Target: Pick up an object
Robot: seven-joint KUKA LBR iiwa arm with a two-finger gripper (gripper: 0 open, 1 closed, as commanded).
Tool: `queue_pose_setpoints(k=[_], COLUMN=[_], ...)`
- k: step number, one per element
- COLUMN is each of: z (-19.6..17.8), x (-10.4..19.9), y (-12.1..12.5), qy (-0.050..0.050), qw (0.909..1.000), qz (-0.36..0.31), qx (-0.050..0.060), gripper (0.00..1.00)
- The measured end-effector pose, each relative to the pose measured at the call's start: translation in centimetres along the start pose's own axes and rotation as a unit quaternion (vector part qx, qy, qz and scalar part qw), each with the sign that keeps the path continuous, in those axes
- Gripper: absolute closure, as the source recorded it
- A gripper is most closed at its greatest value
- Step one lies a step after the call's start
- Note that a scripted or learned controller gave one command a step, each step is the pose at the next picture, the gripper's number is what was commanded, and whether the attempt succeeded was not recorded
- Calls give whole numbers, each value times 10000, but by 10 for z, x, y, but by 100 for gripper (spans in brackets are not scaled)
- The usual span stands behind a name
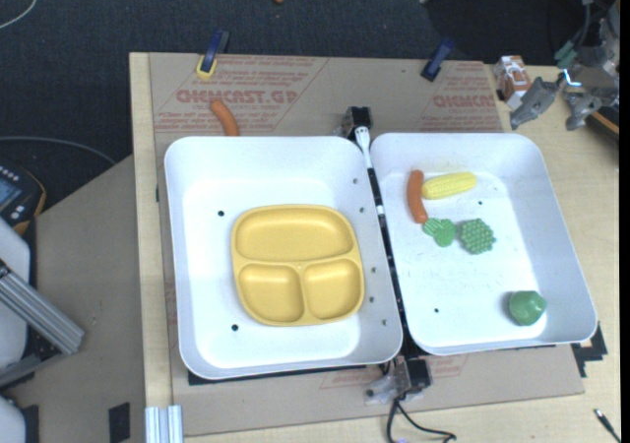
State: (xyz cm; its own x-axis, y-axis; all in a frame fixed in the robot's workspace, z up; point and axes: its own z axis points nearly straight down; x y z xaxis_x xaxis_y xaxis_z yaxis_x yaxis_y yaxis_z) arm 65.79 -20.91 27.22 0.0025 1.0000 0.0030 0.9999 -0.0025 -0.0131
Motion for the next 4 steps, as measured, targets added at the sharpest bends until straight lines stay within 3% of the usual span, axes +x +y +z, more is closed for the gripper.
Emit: queue_pose_setpoints(k=[1, 4], z=[-8, 139], x=[1, 12], y=[2, -11], qy=[-16, -7], qw=[10000, 10000], qz=[-14, -13], qx=[-65, -36], gripper=[0, 0])
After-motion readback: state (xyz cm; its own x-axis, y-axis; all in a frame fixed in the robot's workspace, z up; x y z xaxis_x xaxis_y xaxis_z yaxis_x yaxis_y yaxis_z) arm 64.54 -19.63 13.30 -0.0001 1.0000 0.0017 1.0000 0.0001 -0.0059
